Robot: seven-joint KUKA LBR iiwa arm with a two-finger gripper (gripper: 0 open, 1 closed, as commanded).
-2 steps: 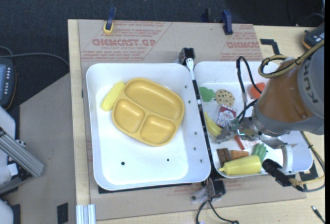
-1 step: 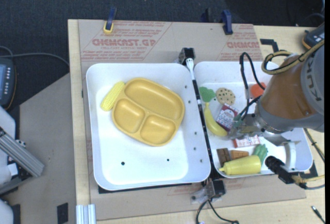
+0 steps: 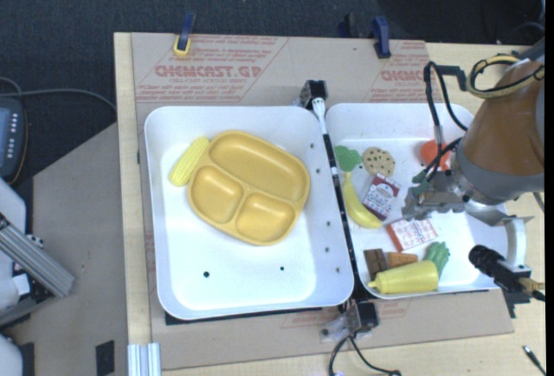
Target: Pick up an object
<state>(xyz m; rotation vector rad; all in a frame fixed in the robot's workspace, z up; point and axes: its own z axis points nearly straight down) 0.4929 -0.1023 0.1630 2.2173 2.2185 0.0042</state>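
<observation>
Red-and-white packet [image 3: 415, 233] lies flat in the right bin [image 3: 381, 116], just below and slightly left of the lowered gripper [image 3: 426, 199], whose grip I cannot tell

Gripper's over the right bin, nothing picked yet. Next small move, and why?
Probably a short straight descent. The gripper hangs over the right white bin, close above the flat red-and-white packet and beside the small dark red-and-white packet, with nothing visibly held. The flat packet lies fairly apart from the yellow banana, so it looks like the cleanest target.
</observation>
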